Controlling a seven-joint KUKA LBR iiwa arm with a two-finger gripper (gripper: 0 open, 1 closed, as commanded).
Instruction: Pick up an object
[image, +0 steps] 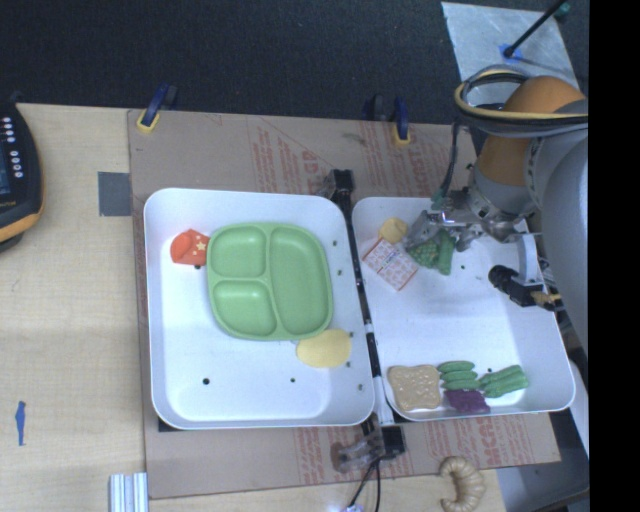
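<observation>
While clamped on a green object (436, 254), tool (437, 232) beside patterned card (389, 263), yellow piece (393, 230).

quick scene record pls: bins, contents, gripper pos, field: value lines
left bin: shallow white bin
left bin contents: green three-compartment plastic plate; red toy piece at the plate's left edge; pale yellow oval toy at the plate's lower right
right bin: shallow white bin
right bin contents: red-and-white patterned card; small yellow piece; dark green toy; beige cracker-shaped toy; green bean-pod toys; purple toy
gripper: gripper at the right bin's far end, over the dark green toy
grasp: cannot tell
</observation>
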